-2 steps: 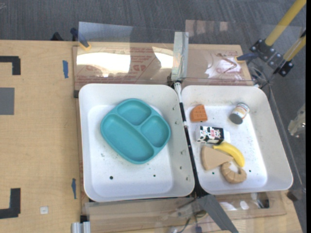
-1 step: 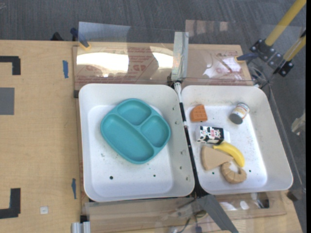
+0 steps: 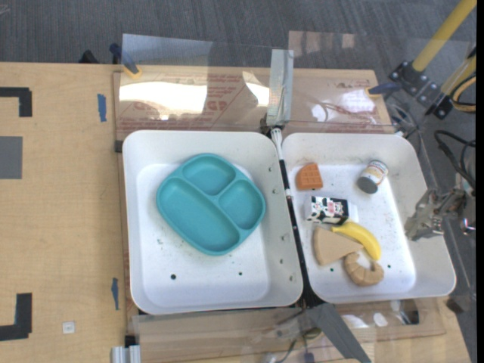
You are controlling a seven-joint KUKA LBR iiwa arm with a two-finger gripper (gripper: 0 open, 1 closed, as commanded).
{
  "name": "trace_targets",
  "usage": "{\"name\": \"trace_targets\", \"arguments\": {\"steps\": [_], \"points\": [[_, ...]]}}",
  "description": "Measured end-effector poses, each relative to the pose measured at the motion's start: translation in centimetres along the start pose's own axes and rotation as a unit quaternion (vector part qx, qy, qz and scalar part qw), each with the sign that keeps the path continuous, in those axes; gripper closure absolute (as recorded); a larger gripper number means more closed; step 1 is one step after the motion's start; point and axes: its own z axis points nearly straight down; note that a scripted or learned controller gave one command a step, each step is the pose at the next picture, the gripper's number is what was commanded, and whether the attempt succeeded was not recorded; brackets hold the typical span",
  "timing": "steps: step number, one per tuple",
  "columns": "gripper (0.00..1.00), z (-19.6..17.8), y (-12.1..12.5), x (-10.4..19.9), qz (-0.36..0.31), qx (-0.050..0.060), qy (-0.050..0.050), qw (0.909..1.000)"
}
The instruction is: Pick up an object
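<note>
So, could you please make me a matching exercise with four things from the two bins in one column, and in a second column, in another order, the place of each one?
Things:
1. teal divided plate
2. banana
3. orange waffle piece
4. small can

Places:
A. right bin, far right part, lying on its side
B. middle of the left bin
C. right bin, far left part, close to the divider between the bins
D. right bin, near half, resting over a tan wedge

Right pairs: 1-B, 2-D, 3-C, 4-A
</note>
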Motion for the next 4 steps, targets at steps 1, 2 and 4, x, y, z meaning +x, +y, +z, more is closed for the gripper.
{"name": "trace_targets", "arguments": {"steps": [1,2,4], "points": [[1.0,-2.5,-3.3,-0.9,0.167,0.001,-0.004,0.9859],[1.0,-3.1,-3.1,-1.5,0.444,0.0,-0.002,0.8961],[1.0,2.1,-0.7,0.0,0.444,0.001,0.001,0.896]]}}
